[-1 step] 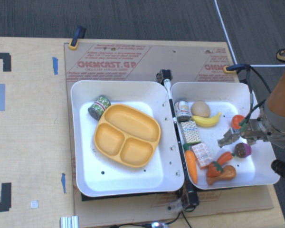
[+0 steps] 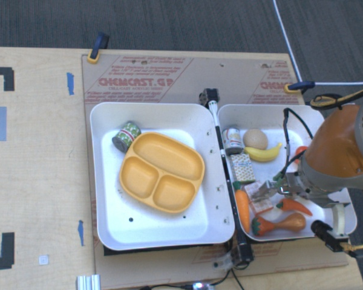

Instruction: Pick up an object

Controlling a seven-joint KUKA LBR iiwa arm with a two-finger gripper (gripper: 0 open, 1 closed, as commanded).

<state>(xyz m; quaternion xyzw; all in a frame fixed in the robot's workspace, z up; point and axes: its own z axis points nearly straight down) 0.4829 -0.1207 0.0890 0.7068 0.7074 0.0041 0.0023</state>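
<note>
two white bins side by side on the bench. left bin (image 2: 103, 162) has a yellow divided plate (image 2: 162, 171), three compartments, lying flat near the middle, and a small green-labelled can (image 2: 126, 135) on its side just beside the plate's upper left edge. right bin (image 2: 227, 116) is crowded: a small jar (image 2: 233, 139) near the top left, a beige egg-shaped thing (image 2: 255, 139) next to it, a banana (image 2: 264, 153) just below and to the right of the egg, a checkered packet (image 2: 242, 168) below the jar, a carrot (image 2: 242, 210) along the left wall lower down, an orange squash-shaped toy (image 2: 281, 223) near the bottom edge, another orange-red piece (image 2: 295, 206) just above it. arm (image 2: 339, 147) comes in from the right over the right bin, orange band covering the bin's right part. gripper (image 2: 268, 190) is low in the middle of the right bin, among the packet, carrot and squash toy, metal fingers pointing left. cannot tell if the fingers are wide or narrow, too cluttered and small, and cannot tell if anything sits between them. a black clamp (image 2: 209, 95) sits at the top between the bins.
</note>
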